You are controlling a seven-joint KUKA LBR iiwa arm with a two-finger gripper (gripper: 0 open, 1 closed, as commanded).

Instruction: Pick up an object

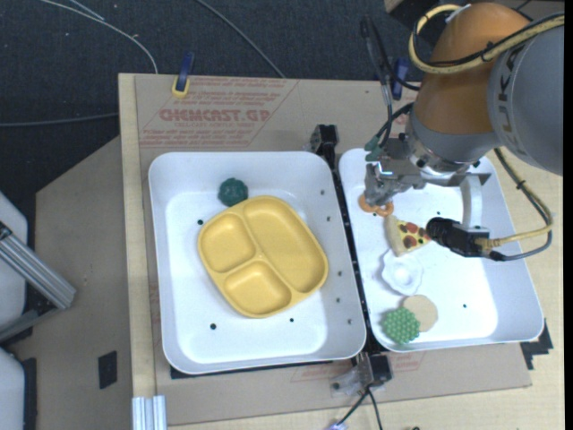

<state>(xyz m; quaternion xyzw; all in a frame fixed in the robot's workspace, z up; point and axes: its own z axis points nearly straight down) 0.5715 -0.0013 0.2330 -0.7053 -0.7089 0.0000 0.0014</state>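
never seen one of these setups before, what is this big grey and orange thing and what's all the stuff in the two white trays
It is a robot arm, seen by one camera fixed above the bench looking down at a slant. The arm reaches in from the right, and its claw hangs over the far end of the right bin, just above a small orange item. I cannot tell whether it grips anything.

The right bin also holds a toy pizza slice, a small white piece, a tan disc and a bumpy green ball. The left bin holds a yellow divided plate and a dark green lump beside it.
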